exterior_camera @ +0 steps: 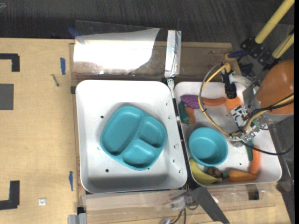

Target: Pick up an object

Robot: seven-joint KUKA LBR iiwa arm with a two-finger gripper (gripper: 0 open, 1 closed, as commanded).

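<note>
Gripper point(244, 125) low over right bin point(275, 171), right side, buried in cables and wrist hardware; can't tell its state or whether anything is in it. Nothing visibly held.

Candidate objects all in right bin: teal bowl point(208, 146) at centre, just beside the gripper; banana point(202, 173) at front edge, touching bowl; orange carrot point(242, 175) beside banana; second orange piece point(254, 160) upright along right wall; purple item point(190, 100) and orange item point(216, 101) at back. Left bin point(88, 125) holds a teal divided plate point(134, 136), well apart from the arm.

Risks, judged: clutter is tight, so a descent near the bowl rim could clip it and shove the bowl into the banana. Bowl wall is smooth and curved, likely slips out of a pinch. Loose yellow-black cable point(202, 94) loops over back of bin and could snag items there. Carrot against the wall leaves little room for a clean close, miss likely.
</note>
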